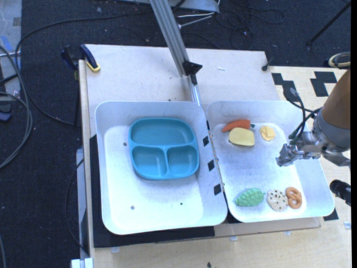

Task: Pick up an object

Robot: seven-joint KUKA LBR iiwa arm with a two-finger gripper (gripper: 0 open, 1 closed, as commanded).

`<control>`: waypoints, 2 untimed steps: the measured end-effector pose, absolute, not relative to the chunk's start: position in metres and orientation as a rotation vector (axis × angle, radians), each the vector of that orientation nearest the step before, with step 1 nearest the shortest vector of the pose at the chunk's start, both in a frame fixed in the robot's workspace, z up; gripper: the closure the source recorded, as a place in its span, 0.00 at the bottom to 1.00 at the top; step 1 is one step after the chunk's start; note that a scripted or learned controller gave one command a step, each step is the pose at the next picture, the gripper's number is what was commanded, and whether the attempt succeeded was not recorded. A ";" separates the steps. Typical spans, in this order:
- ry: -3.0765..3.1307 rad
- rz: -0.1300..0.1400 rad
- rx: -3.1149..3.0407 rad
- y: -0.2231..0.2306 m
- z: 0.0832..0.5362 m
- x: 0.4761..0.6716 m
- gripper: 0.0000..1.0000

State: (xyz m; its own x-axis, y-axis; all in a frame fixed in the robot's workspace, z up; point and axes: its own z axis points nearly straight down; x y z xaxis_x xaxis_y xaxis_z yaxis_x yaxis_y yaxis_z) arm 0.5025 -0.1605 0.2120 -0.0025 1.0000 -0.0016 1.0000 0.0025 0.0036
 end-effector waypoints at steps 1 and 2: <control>2.230 0.003 2.212 -0.098 0.218 0.517 1.00; 2.226 0.002 2.215 -0.052 0.229 0.530 1.00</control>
